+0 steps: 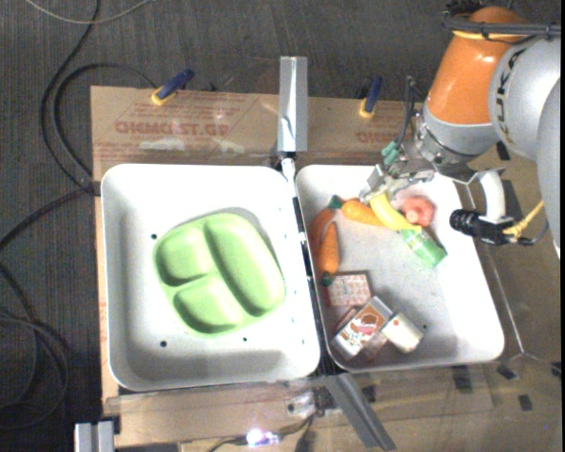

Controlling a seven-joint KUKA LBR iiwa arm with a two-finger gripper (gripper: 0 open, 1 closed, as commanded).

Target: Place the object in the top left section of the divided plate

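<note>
The green divided plate (220,271) lies in the left bin (132,196), with nothing in its three sections. Its top left section (181,252) is the small one nearest the bin's left wall. My gripper (388,179) hangs low over the upper part of the right bin (466,299). It sits just above a yellow banana (389,213) and an orange toy (361,212), and I cannot see whether it touches either. The wrist hides the space between them.
The right bin also holds a carrot (326,240) by the left wall, a pink toy (417,207), a green bottle (427,249), a small printed box (348,290) and two cartons (362,330) near the front. A metal divider post (293,102) stands behind the bins.
</note>
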